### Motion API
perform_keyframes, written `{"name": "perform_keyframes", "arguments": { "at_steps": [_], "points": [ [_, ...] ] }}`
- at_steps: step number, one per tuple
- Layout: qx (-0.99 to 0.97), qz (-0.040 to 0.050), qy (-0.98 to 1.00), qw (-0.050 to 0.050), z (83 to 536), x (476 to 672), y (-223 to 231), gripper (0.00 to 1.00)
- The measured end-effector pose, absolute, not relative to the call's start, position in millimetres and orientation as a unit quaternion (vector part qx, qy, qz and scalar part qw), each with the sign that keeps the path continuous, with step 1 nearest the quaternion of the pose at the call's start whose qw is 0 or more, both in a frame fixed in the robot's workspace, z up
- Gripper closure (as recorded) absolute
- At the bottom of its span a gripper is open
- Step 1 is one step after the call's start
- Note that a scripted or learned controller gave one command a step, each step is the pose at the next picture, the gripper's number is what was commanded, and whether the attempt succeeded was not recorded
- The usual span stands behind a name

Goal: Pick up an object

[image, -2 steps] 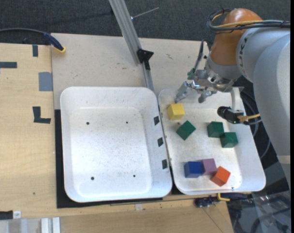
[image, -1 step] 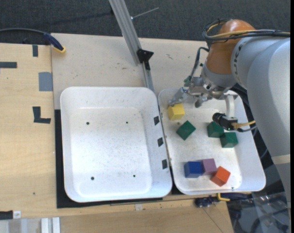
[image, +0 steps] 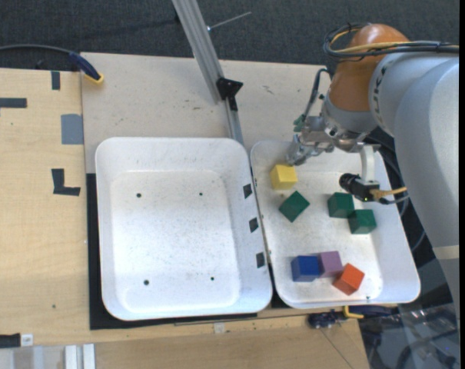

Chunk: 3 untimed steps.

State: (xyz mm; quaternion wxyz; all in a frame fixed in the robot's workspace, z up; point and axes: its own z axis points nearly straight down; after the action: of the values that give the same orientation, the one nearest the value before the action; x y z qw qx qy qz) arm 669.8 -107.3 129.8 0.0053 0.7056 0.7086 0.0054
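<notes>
Right bin: seven blocks, by my count.
Three green, one yellow, blue, purple, orange; gripper just above yellow, its opening I cannot tell.

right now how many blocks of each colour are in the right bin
green blocks: 3
yellow block: 1
blue block: 1
purple block: 1
orange block: 1
total: 7, all in the right bin
</notes>
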Motion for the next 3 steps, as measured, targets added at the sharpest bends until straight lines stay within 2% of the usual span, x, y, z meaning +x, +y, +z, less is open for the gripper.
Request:
{"name": "perform_keyframes", "arguments": {
  "at_steps": [1, 2, 3],
  "points": [
    [0.706, 0.0012, 0.708, 0.002, 188.1, 678.4, -112.2, 1.00],
    [0.707, 0.0012, 0.708, 0.002, 236.9, 670.3, -111.2, 1.00],
    [0.707, 0.0004, 0.708, 0.000, 251.4, 670.7, -110.6, 1.00]
  ]
}}
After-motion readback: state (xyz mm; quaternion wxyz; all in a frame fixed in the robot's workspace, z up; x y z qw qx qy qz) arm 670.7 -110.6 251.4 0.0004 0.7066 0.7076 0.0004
